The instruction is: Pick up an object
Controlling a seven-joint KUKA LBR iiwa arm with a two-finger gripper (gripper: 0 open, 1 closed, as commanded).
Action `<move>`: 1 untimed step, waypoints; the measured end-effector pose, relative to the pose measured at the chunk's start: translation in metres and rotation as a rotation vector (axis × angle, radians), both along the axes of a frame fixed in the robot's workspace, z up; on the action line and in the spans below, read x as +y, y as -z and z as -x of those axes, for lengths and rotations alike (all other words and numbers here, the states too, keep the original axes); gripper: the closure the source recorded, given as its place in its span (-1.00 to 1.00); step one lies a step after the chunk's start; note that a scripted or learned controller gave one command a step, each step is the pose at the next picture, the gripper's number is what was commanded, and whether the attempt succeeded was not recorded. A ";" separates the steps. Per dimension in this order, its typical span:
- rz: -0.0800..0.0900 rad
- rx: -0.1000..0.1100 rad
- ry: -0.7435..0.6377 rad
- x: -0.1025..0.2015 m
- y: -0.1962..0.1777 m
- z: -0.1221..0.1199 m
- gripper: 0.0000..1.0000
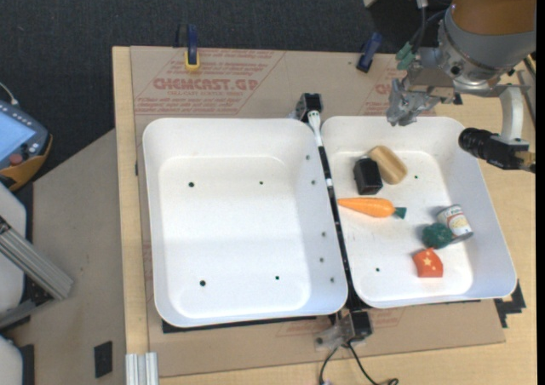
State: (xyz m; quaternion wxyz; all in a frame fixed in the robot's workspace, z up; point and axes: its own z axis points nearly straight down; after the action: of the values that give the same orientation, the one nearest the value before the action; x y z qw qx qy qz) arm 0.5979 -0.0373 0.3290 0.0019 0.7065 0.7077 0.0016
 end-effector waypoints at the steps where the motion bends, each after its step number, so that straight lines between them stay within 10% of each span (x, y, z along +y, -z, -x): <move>1: -0.004 -0.003 -0.007 0.070 -0.059 0.038 1.00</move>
State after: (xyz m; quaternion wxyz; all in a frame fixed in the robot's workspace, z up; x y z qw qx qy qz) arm 0.5598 0.0324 0.3883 0.0015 0.7040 0.7102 0.0039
